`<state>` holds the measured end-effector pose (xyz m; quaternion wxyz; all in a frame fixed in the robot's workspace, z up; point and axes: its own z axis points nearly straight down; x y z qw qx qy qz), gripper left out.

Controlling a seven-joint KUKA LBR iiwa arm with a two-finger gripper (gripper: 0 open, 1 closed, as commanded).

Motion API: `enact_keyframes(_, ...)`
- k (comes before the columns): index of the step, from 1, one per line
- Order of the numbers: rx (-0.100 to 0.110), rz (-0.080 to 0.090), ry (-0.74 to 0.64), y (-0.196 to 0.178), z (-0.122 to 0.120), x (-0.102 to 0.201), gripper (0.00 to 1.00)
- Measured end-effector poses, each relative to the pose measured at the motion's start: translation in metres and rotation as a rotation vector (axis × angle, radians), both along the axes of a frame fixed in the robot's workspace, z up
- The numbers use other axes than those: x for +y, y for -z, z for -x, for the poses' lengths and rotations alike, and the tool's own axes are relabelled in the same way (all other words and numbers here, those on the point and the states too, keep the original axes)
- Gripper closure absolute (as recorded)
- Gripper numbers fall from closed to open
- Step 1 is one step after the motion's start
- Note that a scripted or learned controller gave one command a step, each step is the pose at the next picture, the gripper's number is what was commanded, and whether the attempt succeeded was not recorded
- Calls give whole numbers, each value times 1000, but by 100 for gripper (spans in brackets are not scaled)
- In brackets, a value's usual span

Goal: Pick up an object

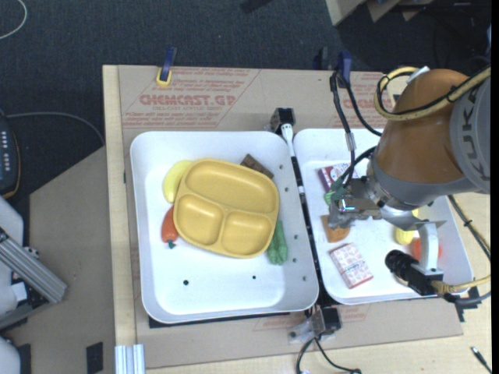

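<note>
Yellow tray (225, 206) crowds the left bin (148, 232); bare floor lies along its near edge

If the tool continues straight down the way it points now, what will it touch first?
Probably the small brown piece lying on the floor of the right bin. The tool hangs just above it, pointing down. Depth is unclear from this slanted view, so it might land on the bare bin floor beside that piece instead.

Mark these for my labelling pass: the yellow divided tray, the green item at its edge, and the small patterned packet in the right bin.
yellow divided tray (226, 207), camera view, centre ridge.
green item (277, 245), camera view, exposed middle.
patterned packet (352, 264), camera view, top face.
</note>
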<state>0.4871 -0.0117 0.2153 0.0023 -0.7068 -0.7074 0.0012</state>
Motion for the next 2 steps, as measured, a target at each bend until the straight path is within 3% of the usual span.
enact_keyframes(1, -9, 2, 0, -20, 0, 2, 100)
enact_keyframes(2, -6, 2, 1, -18, -1, -2, 100)
